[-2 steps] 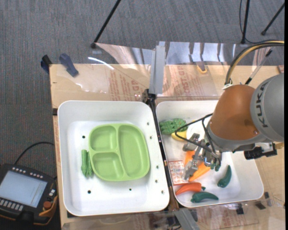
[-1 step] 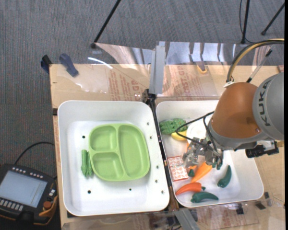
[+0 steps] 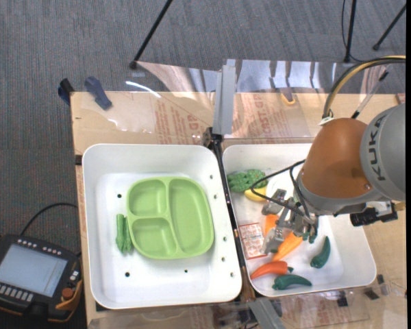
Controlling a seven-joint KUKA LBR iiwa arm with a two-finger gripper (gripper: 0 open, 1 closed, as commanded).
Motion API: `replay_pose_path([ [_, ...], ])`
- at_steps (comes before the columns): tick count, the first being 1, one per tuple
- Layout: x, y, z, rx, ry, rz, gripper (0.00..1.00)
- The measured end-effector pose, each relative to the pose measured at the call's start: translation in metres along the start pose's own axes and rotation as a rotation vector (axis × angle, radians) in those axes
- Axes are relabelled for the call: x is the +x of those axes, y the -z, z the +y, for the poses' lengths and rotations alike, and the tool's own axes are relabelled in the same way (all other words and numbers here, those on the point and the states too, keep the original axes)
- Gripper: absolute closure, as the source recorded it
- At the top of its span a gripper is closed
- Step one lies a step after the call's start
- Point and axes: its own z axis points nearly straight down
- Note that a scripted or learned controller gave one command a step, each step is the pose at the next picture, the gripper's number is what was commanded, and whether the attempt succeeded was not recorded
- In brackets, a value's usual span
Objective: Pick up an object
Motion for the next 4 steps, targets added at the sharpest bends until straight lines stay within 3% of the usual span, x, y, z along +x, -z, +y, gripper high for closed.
replay_pose_path([
  [1, 0.032, -0.017, -0.018, 0.003, -0.119, 0.011, 0.0],
  [2, 0.056, -0.017, -0.018, 0.003, -0.136, 0.011, 0.0],
  [4, 0.057, -0.017, -0.015, 0.003, -0.122, 0.012, 0.0],
])
